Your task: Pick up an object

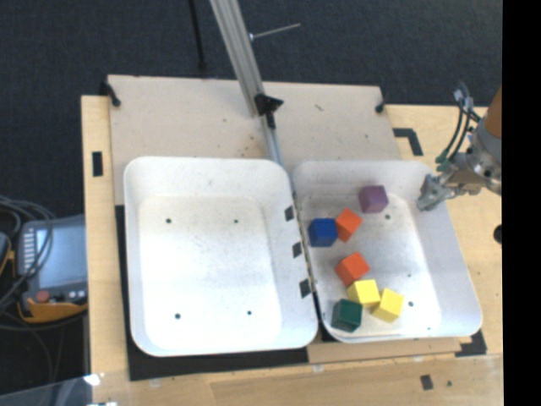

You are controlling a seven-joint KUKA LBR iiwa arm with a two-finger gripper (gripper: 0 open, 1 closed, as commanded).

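Grey arm (483, 146) entering at the right edge, orange band just visible above the wrist, cables along its side, gripper (429, 193) angled down-left, nothing between the jaws

wooden bench (97, 227), two white bins (211, 172)

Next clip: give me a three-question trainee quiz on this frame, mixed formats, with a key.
1. True or false: all the blocks lie in the right bin.
2. How many orange blocks are there? A) one B) two C) three
3. Fill in: the block nearest the gripper is ____ in colour.

Key
1. True.
2. B: one orange block beside the blue block, another orange block below it.
3. Purple: the purple block.
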